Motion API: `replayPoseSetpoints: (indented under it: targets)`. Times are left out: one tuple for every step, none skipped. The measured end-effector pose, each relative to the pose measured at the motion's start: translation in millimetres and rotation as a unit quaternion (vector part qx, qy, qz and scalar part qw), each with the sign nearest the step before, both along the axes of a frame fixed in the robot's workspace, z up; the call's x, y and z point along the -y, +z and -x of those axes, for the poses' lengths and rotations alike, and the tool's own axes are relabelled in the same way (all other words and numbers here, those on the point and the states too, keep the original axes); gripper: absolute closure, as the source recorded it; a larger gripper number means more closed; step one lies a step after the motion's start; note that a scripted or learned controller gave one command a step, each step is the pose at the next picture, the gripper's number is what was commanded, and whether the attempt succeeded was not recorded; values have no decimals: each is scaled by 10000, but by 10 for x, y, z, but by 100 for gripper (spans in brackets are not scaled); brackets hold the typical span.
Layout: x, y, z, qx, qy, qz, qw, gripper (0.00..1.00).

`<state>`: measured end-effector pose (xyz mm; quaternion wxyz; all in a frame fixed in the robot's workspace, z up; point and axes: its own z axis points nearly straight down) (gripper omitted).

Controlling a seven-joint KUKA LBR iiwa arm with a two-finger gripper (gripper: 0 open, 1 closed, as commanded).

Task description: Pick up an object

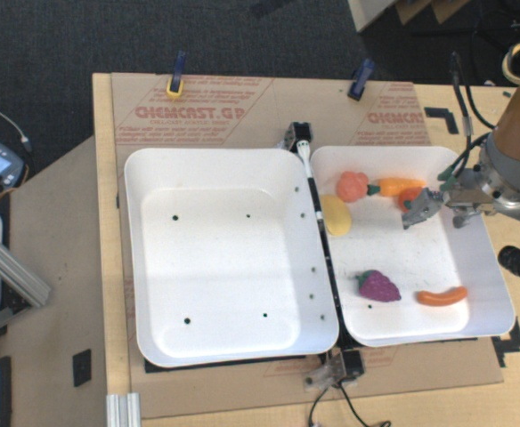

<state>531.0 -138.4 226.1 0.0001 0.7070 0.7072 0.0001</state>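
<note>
Cardboard-topped bench (pixel 242 105), dark carpet (pixel 109 16)

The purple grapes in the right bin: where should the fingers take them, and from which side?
Grip the purple grapes across their plump middle, coming straight down from above. They lie flat on the right bin floor, apart from other items, green stem end pointing left.

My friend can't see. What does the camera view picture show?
A robot's gripper hangs over the right white bin, close to an orange carrot. That bin also holds a red ball-shaped toy, a yellow lemon, purple grapes and an orange chili. The left white bin sits beside it.
</note>
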Motion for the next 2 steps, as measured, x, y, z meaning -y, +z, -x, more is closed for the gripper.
replayPoseSetpoints:
  targets:
    - [-541,-443,550,-47,15,-22,10000,0]
    - [-380,-1449,388,-6,-14,-9,10000,0]
